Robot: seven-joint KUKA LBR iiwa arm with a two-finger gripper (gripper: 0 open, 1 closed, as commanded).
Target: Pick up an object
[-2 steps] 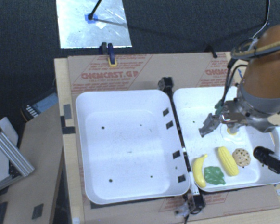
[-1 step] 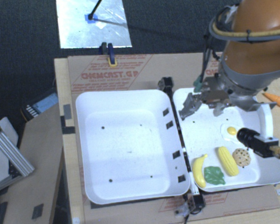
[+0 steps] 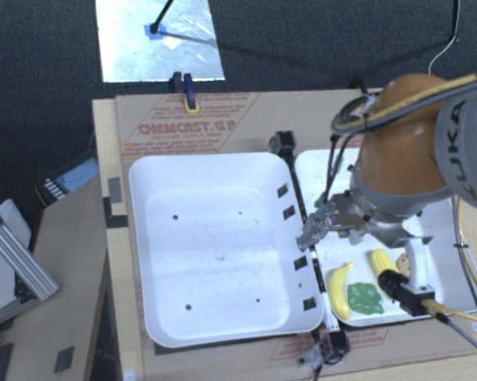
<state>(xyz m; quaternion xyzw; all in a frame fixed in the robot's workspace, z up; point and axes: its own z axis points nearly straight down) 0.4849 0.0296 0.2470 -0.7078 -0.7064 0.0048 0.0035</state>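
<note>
The grey and orange arm reaches in from the right and covers most of the right bin. My gripper hangs low over that bin's left wall, close to the divider between the two bins. In the bin's near corner lie a yellow banana, a flat green object beside it, and a yellow corn-like piece. A small tan object peeks out next to the corn. The gripper stands above and behind the banana, apart from it. The arm hides the rest of the right bin.
The left bin is a wide white tray on the brown bench board. Black clips line the divider between the bins. A shiny sheet lies beyond the bench at the back.
</note>
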